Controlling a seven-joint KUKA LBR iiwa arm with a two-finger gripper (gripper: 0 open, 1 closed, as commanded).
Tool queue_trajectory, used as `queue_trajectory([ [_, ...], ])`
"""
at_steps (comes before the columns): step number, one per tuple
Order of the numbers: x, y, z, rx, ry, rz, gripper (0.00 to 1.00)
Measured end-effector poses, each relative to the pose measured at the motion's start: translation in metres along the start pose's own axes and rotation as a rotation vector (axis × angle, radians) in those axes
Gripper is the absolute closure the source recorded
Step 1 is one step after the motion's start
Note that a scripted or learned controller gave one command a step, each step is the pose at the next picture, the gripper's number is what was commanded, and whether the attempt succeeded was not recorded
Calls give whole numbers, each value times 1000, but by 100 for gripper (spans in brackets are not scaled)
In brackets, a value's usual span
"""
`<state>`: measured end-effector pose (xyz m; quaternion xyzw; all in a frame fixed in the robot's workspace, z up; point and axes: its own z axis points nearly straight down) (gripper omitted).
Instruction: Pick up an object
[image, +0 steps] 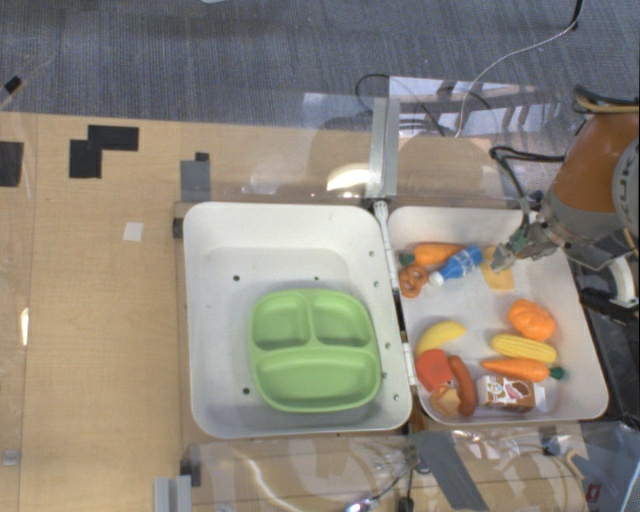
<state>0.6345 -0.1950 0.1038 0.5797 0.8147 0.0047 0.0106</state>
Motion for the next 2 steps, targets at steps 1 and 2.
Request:
queue_trajectory([
  [1, 61, 52, 16, 12, 7, 207, 100],
  [2, 132, 86, -84, 12, 8, 215, 100],
])
